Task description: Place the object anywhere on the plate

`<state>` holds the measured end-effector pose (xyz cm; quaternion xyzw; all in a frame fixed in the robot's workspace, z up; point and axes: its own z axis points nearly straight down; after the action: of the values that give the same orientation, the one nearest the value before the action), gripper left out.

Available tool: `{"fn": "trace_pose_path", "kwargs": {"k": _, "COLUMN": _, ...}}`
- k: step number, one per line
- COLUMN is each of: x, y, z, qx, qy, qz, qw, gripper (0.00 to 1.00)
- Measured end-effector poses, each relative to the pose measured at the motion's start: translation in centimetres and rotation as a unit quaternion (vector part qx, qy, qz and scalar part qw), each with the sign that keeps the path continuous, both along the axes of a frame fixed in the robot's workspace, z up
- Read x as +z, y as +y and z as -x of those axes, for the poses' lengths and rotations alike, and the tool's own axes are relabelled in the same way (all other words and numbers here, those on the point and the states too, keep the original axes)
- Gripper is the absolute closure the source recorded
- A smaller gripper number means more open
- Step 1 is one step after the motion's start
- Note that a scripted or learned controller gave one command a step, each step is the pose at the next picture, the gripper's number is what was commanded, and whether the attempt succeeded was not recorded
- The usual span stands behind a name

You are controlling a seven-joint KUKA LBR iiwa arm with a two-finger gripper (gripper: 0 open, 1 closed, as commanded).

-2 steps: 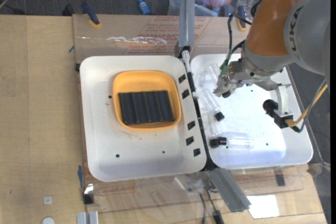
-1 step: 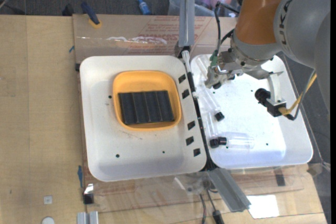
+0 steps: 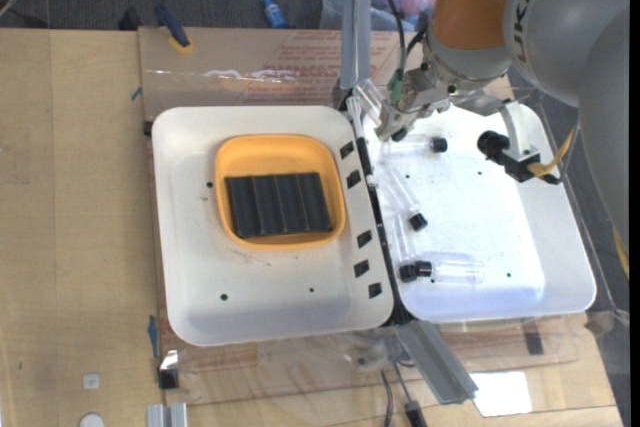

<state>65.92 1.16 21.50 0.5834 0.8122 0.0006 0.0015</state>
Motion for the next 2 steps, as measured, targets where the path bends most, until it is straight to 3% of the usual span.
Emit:
{"fn": "trace_pose_path", "kwargs": {"k": 1, "x": -0.49, "y": 1.28, "z": -0.77, "qx": 0.056, "qy": 0.0, "qz": 0.0003, "qw": 0.9984, "gripper": 1.0}}
{"fn": "trace_pose_path", "kwargs": {"k": 2, "x": -0.45, "y": 1.3, "z": -0.78, "qx": 0.057, "qy": 0.0, "qz": 0.0003, "qw": 0.9984, "gripper": 0.0}}
